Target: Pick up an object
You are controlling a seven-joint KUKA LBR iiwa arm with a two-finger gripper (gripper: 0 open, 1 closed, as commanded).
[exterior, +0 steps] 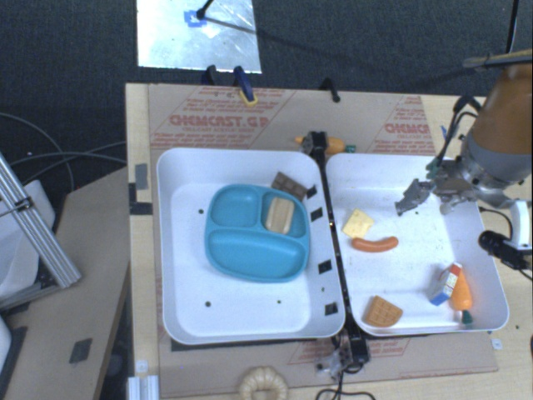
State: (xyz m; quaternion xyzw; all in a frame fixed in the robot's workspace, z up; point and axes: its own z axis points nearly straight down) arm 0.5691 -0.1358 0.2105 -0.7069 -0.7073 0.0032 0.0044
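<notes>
From my console the gripper [427, 195] hangs over the right bin [500, 307] with nothing between its fingers; spread or pressed together, I cannot tell. Nearest, just below-left, lie the yellow wedge [358, 222] and the sausage [375, 242] — loose and separate, so likely easy targets. Farther left sits the blue tray [250, 257] — bulkier, probably harder.
</notes>
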